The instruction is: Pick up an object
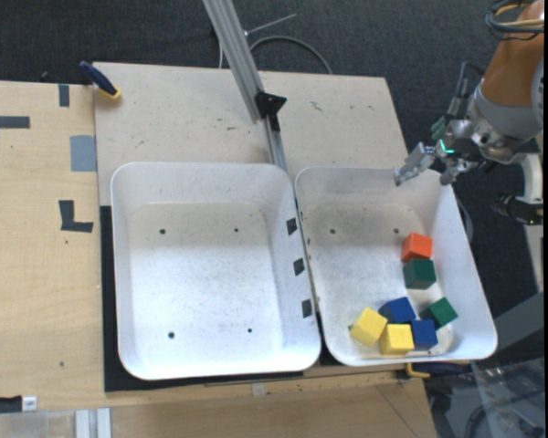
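We see our hand (426, 165) hanging over the far right corner of the right bin (365, 194), just above the rim. Its fingers stand apart with nothing between them, so we count it as wide and carrying nothing.

The things we could take all lie in that bin, toward its near right side and well apart from the hand. An orange block (417, 245) sits on top of a dark green block (420, 271), close to the right wall. Nearer the front corner a cluster is packed together: a blue block (401, 310), two yellow blocks (368, 326) (399, 338) and a second green block (442, 311), most of them touching. The left bin (201, 185) lies beside it on the tabletop (192, 108).

We judge these to be small, stiff, light cubes with flat, smooth faces; they should not deform, but a smooth face can slide out of a shallow pinch. The orange one looks the easiest target, since it stands highest and has free sides. We would close on two opposite flat faces, squared to the fingers, and keep clear of the sloping wall beside it. In the cluster, neighbours leave little room for a finger.
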### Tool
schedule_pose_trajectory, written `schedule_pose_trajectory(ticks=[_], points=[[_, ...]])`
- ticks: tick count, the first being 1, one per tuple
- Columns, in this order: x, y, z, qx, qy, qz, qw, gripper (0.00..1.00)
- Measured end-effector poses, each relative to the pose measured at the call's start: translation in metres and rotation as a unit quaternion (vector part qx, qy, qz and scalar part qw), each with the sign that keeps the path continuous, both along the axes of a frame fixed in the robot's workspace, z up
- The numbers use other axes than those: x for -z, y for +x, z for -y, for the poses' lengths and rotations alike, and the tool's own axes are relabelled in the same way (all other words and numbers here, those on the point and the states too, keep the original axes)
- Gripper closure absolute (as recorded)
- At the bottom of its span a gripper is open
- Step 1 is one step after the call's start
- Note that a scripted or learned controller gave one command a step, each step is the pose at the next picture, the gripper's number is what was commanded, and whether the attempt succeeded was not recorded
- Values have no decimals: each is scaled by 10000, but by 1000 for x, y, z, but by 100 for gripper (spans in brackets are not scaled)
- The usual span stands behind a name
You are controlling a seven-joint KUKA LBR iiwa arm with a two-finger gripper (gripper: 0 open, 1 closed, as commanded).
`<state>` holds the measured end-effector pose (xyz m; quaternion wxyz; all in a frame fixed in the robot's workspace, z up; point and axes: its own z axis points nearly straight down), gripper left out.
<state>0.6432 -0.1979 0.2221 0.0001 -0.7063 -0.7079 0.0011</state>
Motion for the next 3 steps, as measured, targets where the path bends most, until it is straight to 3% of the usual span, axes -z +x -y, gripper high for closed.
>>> schedule_pose_trajectory(ticks=[2,3], points=[[118,-8,9,5,10,-30,10000,0],[131,-9,8,2,3,-9,10000,0]])
